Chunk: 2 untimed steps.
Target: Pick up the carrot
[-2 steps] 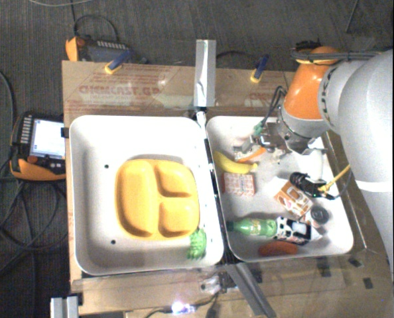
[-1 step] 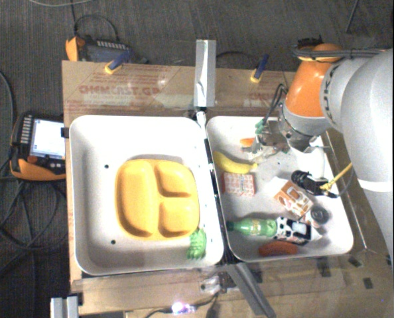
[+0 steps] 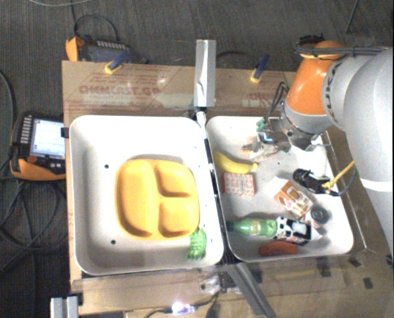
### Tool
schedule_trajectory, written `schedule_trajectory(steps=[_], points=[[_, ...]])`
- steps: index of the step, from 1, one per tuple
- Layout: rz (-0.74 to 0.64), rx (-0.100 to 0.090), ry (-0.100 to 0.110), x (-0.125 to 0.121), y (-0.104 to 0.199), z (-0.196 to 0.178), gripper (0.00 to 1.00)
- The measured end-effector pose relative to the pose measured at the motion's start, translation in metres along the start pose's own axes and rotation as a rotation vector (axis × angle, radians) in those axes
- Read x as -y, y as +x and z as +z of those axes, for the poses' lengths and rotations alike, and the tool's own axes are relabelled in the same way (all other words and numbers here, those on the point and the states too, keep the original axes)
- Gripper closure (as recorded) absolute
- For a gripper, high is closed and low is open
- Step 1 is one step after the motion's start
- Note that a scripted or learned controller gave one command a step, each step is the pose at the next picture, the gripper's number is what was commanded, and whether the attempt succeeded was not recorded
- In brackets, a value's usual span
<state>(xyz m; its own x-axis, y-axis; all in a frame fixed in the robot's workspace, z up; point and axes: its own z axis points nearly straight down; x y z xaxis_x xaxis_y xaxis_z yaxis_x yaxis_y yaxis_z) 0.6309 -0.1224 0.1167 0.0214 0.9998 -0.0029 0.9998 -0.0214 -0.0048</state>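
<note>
While tool (image 3: 266, 144) state unclear | right bin (image 3: 343, 244): banana (image 3: 233, 164), bottle (image 3: 253, 228) | left bin (image 3: 84, 177): yellow tray (image 3: 157, 197)

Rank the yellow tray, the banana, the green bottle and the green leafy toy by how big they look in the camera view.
1. yellow tray
2. banana and green bottle: alike in length, too close to rank
3. green leafy toy

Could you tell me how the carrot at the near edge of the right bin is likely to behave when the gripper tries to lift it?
The carrot looks smooth and rounded, so it may roll or slip between the fingers. It lies flat and appears to hold its shape, probably stiff rather than floppy. It sits close against the bin wall and a black-and-white toy, so a nudge may jam it rather than free it.
</note>
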Motion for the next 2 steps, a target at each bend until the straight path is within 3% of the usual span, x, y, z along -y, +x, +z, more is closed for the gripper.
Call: schedule_trajectory(steps=[1,2], points=[[0.108,-0.001,-0.003,0.04,-0.025,-0.088,1.0],[-0.366,-0.001,-0.004,-0.011,-0.008,-0.034,1.0]])
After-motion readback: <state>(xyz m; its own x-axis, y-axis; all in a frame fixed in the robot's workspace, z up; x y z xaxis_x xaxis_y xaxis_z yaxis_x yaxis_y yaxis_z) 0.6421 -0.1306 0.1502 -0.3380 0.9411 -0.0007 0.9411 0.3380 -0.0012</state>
